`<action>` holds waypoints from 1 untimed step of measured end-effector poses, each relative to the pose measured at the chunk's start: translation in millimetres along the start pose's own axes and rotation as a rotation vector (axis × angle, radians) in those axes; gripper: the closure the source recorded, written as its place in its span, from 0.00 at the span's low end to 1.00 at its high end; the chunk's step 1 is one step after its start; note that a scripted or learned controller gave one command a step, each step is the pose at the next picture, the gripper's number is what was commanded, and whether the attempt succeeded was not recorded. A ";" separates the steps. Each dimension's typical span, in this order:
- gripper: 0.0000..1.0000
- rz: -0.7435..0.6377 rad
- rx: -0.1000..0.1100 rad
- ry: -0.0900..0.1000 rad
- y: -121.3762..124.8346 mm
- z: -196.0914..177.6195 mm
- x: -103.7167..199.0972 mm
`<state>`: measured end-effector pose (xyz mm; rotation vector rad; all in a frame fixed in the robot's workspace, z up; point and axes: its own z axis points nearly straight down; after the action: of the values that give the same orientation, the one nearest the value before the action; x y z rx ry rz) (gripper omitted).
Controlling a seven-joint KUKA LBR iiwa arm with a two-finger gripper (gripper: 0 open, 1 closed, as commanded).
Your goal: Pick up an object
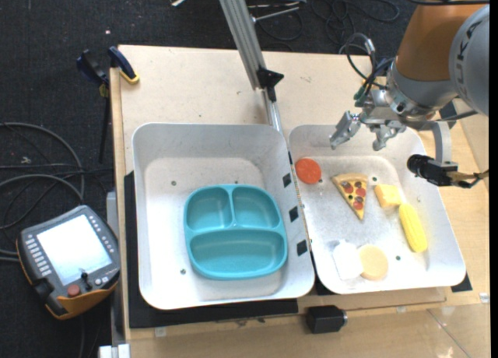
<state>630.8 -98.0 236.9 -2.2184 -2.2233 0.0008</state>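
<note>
In the camera view, the gripper (pixel 362 132) is seen above the far edge of the right bin (pixel 447 267), with its two fingers spread apart and nothing between them.

The nearest object is the pizza slice (pixel 352 193), which lies on the bin floor below the fingers and a little toward the camera. It is judged to be a light, stiff plastic toy; because it is flat, it should be taken across its narrow width, near the crust end.

Just left of the fingers and lower lies the red round piece (pixel 308 170), probably smooth and easy to slip. Right of the slice, the yellow block (pixel 387 194) and the corn cob (pixel 412 227) are seen; the block offers flat sides for a firm hold.

The left bin (pixel 156 271) holds a teal divided plate (pixel 233 231), well apart from the fingers.
</note>
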 end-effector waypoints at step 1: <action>0.00 0.000 -0.001 0.000 0.4 -0.4 0.0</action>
<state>631.1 -98.0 237.3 -2.2188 -2.2237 0.0001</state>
